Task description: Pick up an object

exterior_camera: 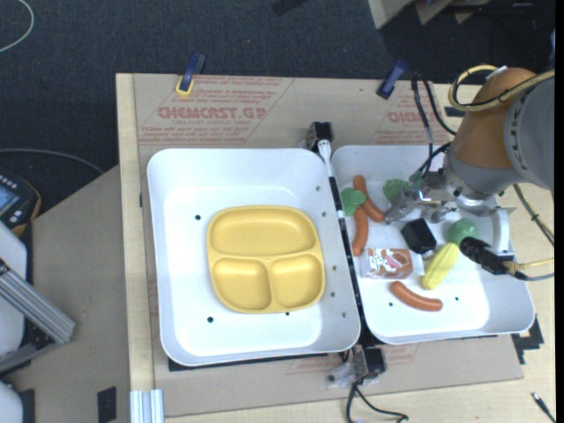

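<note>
Left white bin (167, 263): one yellow plastic divided tray (264, 258), three compartments, lying flat at centre.

Right white bin (502, 311): a clutter of small toy foods.
- Two orange carrot-like sticks (359, 229) near the bin's left wall, the longer one running near-to-far, with a green leafy piece (352, 200) at their far end.
- Clear packet with red print (388, 262), flat, mid-bin.
- Reddish-orange toy sausage (416, 297), nearest the front, long axis left-to-right, slightly slanted.
- Yellow toy corn cob (440, 265), just right of the packet, long axis tilted from near-left to far-right.
- Green rounded piece (459, 230), just beyond the cob.

Grey arm with orange band (493, 113) enters from the right; its hand (421, 223) is low over the bin's far-middle, among the items. Whether it is clenched or released cannot be told.

Counter (264, 113): brown printed board under both bins.
</note>
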Controlling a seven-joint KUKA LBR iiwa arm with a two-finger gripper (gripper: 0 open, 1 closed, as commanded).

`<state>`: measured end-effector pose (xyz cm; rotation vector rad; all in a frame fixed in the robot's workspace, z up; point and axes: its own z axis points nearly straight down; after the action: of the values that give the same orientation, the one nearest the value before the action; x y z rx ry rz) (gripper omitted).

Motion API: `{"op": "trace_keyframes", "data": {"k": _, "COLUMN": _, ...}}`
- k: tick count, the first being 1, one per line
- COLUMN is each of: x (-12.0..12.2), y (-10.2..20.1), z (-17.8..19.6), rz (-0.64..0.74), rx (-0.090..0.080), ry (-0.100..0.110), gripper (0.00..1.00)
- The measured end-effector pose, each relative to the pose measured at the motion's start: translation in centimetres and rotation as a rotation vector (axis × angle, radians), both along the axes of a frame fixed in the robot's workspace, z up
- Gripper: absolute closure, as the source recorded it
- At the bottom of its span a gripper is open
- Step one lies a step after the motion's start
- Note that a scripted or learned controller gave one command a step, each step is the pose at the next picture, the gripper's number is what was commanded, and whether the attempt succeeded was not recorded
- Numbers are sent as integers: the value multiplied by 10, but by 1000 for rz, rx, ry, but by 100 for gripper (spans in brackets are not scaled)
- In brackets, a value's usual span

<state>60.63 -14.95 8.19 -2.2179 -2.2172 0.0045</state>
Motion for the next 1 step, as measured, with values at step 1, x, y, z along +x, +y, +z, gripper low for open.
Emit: {"op": "trace_keyframes", "data": {"k": 1, "x": 1, "y": -1, "z": 14, "rz": 0, "rx": -2, "ry": -6, "gripper": 100}}
